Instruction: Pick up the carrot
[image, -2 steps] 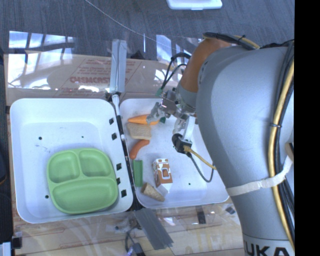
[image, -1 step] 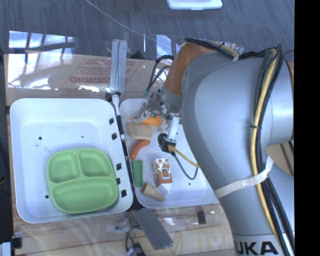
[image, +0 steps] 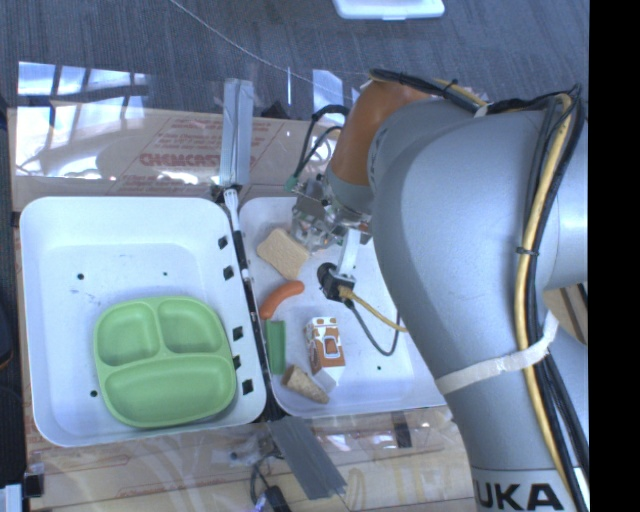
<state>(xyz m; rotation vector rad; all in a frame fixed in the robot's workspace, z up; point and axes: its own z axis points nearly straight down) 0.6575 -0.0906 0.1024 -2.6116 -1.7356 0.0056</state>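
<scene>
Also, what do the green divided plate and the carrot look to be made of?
The green three-compartment plate in the left white bin looks like moulded plastic: uniform colour, soft sheen, rounded ridges. The small orange carrot in the right bin looks like a plastic toy: smooth, evenly coloured, faintly glossy, though it is too small to be sure.

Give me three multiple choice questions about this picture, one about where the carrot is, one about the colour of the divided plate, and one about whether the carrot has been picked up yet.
1. Where is the carrot?
A. In the right bin, near its left wall
B. On the plate
C. On the floor

2. What colour is the divided plate?
A. Red
B. Green
C. Blue

3. What state is the carrot in?
A. Lifted in the air
B. Lying on the bin floor
C. Resting on the plate

Answers: 1 A, it lies in the right bin beside the dividing wall. 2 B, the plate in the left bin is light green. 3 B, it lies flat, apart from the end effector above it in the view.
</scene>
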